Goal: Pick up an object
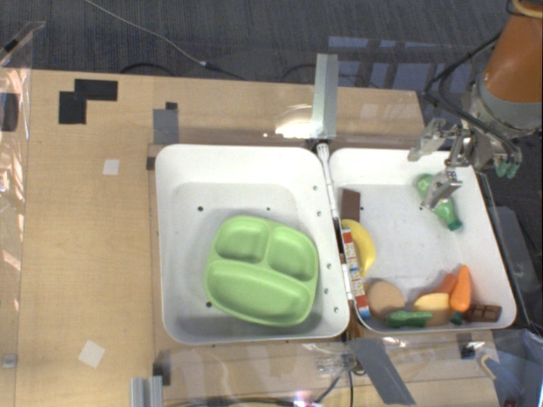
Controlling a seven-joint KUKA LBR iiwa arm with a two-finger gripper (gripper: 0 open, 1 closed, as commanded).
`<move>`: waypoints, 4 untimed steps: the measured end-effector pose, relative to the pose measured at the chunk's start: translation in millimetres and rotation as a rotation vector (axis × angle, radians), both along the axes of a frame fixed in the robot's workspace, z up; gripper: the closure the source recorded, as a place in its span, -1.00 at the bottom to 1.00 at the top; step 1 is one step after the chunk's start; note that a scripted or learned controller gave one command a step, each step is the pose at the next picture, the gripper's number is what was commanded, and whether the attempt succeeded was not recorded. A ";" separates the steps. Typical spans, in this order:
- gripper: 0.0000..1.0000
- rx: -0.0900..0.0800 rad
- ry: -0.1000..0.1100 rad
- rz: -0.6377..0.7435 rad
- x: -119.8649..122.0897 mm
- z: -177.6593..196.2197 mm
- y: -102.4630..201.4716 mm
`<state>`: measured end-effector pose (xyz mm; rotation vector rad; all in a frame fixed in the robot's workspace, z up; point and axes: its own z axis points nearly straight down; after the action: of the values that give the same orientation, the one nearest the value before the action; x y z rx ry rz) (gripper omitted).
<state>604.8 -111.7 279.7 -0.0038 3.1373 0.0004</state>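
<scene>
White bins stand side by side on the worktop [76,253]: the left bin [178,227] holds a green divided plate [263,270], and the right bin [399,227] holds a banana [363,244], a brown block [349,201], an egg-like thing [385,296], a carrot [460,287] and a green toy vegetable [443,210]. The tool [445,185] hangs over the far right part of the right bin, just touching or just above the green toy vegetable. I cannot tell how far the tool is open, or if it grips something.

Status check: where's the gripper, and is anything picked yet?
Gripper over right bin, upper right, by green toy. Grasp not confirmed. Banana, carrot lie lower in bin. Green tray in left bin.
</scene>
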 end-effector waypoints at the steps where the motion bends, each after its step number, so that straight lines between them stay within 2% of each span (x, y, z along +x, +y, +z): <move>1: -1.00 0.000 0.005 0.022 40.7 -61.8 -64.4; 2: -1.00 -0.002 -0.008 0.019 34.5 -182.1 -91.4; 3: -1.00 -0.001 0.005 0.104 65.2 -192.8 -80.4; 4: 1.00 -0.004 -0.015 0.108 70.3 -180.4 -78.8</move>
<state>675.2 -190.5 99.3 -0.1723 3.1179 -0.0057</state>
